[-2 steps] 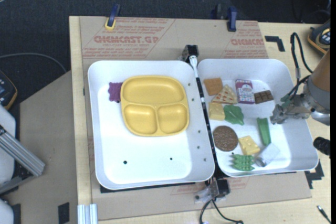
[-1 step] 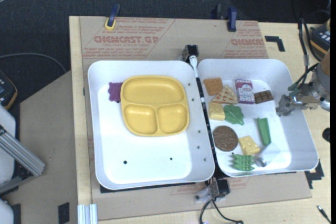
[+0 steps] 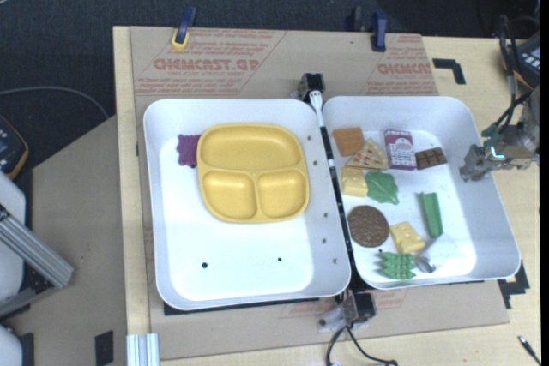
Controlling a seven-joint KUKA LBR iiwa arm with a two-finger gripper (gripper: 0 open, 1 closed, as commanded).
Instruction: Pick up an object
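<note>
The right bin (image 3: 480,210) holds several toy foods: a brown cracker (image 3: 347,140), a pizza slice (image 3: 371,156), a pink-and-white carton (image 3: 399,148), a chocolate bar (image 3: 430,157), a cheese wedge (image 3: 353,182), a green leaf (image 3: 383,188), a brown cookie (image 3: 369,225), a yellow cube (image 3: 407,237), a green pod (image 3: 431,213) and a green bunch (image 3: 396,265). My gripper (image 3: 477,164) hangs over the bin's right rim, just right of the chocolate bar, with nothing seen in it.
The left bin (image 3: 171,227) carries a yellow three-compartment plate (image 3: 253,171) with a purple piece (image 3: 187,149) at its left side. A black divider (image 3: 326,176) runs between the bins. Clamps (image 3: 181,30) hold the cardboard at the back.
</note>
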